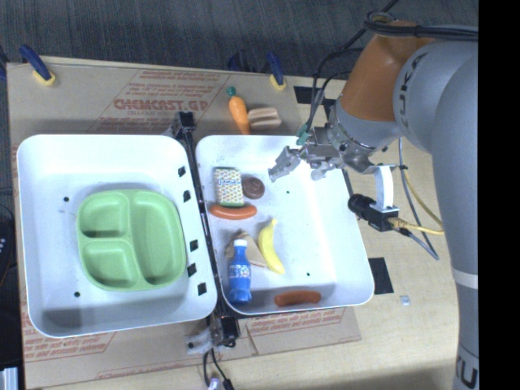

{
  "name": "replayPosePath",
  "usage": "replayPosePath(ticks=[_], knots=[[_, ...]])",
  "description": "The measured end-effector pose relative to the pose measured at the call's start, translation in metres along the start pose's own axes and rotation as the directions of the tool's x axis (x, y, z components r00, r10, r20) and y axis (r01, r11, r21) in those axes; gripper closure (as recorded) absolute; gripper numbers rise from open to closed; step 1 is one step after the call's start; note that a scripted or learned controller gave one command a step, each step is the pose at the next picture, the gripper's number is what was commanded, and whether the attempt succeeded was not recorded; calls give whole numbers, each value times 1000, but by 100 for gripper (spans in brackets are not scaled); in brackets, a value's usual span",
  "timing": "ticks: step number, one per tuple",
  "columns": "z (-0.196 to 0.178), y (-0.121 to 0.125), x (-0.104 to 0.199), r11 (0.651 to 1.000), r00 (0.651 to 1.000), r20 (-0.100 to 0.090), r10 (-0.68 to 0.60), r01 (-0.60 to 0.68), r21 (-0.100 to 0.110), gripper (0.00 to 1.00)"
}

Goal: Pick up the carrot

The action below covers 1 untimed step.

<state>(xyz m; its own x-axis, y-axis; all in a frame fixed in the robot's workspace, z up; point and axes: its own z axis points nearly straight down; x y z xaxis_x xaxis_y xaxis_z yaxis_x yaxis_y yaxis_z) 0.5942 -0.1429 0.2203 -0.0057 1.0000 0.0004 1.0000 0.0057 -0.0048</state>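
1. Cardboard sheeting (pixel 146 96) covers the bench, and two shallow white bins sit on it side by side: the left bin (pixel 41 218) holds a green divided plate (pixel 130 238), while the right bin (pixel 349 258) holds a small packet (pixel 228 185), a brown round piece (pixel 253 188), two sausages (pixel 233 211) (pixel 297 298), a banana (pixel 270 248) and a blue bottle (pixel 239 272).
2. Outside both bins, on the cardboard just beyond the right bin's far rim, lies the carrot (pixel 237 112), orange with a green tip, next to a small bun-like piece (pixel 264 119).
3. It looks like a light, stiff, smooth toy; being tapered, it could slip, so a grasp across its thicker middle seems safest.
4. Over the far part of the right bin hangs the gripper (pixel 286 165), with nothing between its fingers; whether they are spread or pressed together cannot be told from this angle.
5. From the gripper, the carrot lies to the upper left in the camera view, near but apart, across the bin's rim.
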Motion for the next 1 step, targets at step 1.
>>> replayPosePath(ticks=[1], knots=[[126,-29,-18,998,998,-1,64,-64,3,0]])
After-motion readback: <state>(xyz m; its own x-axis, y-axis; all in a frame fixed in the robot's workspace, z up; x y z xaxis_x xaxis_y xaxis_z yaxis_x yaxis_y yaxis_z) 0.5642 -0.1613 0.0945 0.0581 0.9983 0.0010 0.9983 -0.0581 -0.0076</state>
